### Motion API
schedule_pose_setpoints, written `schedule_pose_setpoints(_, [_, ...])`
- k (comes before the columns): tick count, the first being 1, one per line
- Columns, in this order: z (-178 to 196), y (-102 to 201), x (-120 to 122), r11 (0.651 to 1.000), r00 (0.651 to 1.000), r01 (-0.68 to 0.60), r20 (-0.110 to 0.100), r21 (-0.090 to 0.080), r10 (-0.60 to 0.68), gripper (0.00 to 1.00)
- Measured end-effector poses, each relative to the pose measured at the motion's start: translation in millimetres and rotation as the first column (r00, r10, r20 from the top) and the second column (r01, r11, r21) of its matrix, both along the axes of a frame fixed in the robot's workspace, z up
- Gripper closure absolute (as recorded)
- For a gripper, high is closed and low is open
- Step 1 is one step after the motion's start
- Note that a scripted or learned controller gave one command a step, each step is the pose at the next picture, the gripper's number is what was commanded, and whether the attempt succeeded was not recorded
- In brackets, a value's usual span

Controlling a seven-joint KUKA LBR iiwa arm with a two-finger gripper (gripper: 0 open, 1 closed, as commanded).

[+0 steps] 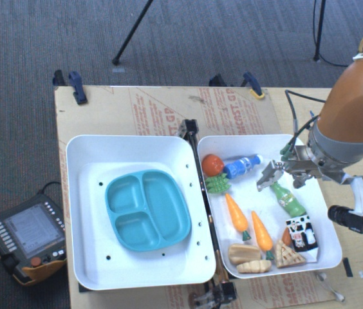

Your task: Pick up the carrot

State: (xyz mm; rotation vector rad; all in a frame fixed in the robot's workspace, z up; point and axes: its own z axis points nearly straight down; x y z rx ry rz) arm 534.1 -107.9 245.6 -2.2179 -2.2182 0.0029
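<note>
The gripper (pixel 283 174) hangs at the right of the frame over the right bin (pixel 266 140); its fingers look parted and nothing shows between them, though they are small and partly blurred. Just below it lies a green bottle (pixel 289 199), close enough that a straight descent would likely meet the bottle, not the target. Two carrots lie lower and to the left: one carrot (pixel 236 214) near the bin's middle, and a second carrot (pixel 261 231) just right of it, both slanted with the narrow end toward the upper left. To do the step well, the arm would need to shift left and down in the frame, turn the fingers across the carrot's narrow width, and close on the thicker half, since the smooth tapered plastic could squirt out of a pinch near the tip. The first carrot seems the easier pick, with more bare floor around it. Around them sit a glossy red tomato (pixel 212 164), a blue bottle (pixel 242 167), a ridged green leafy piece (pixel 217 185), tan bread pieces (pixel 247 257) and a black-and-white carton (pixel 302 232). At the left, the other bin (pixel 85 153) holds a blue divided plate (pixel 148 208).
</note>
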Motion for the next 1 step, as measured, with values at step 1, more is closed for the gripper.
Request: schedule_pose_setpoints(1, [-156.0,25.6,-19.9,1.0,1.0,0.026,-0.003,0.001,-0.026,0.0])
